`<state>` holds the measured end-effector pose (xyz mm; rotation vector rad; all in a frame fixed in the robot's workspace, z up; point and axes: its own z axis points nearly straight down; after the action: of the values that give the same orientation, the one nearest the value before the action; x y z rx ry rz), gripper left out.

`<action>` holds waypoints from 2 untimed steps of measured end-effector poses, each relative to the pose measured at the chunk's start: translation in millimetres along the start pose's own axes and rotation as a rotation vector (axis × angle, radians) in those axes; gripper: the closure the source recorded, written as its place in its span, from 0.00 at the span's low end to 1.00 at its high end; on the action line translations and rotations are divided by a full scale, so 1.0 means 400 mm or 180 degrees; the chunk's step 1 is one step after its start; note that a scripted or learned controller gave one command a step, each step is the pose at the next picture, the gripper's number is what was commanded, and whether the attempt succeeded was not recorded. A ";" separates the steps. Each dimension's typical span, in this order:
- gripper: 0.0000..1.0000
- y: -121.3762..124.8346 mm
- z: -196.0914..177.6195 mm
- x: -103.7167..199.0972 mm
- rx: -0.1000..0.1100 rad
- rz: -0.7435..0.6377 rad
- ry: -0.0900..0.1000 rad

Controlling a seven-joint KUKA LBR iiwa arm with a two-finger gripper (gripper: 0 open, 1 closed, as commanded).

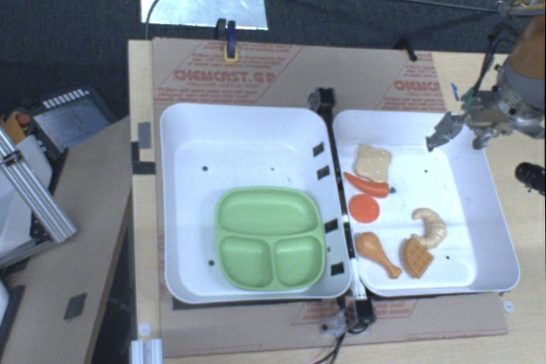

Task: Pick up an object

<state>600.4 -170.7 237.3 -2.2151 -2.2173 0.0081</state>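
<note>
Much bare floor beside hand (pixel 459 137)

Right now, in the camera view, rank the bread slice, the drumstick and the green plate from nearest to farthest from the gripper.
1. Bread slice, right bin's upper left, nearest the gripper.
2. Drumstick, right bin's lower left.
3. Green plate, left bin.

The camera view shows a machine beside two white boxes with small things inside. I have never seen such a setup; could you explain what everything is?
One fixed camera looks down at a slant on a bench. The grey arm with an orange band enters from the right; its gripper hangs open over the right bin, holding nothing. The left bin contains a green divided plate. The right bin contains toy foods: a bread slice, a red chili, a tomato slice, a drumstick, a croissant and a waffle piece.
</note>
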 end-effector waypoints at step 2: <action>0.00 -0.008 0.136 -0.007 -0.0018 -0.0001 -0.0004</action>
<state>596.7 -173.2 183.0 -2.2182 -2.2209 0.0033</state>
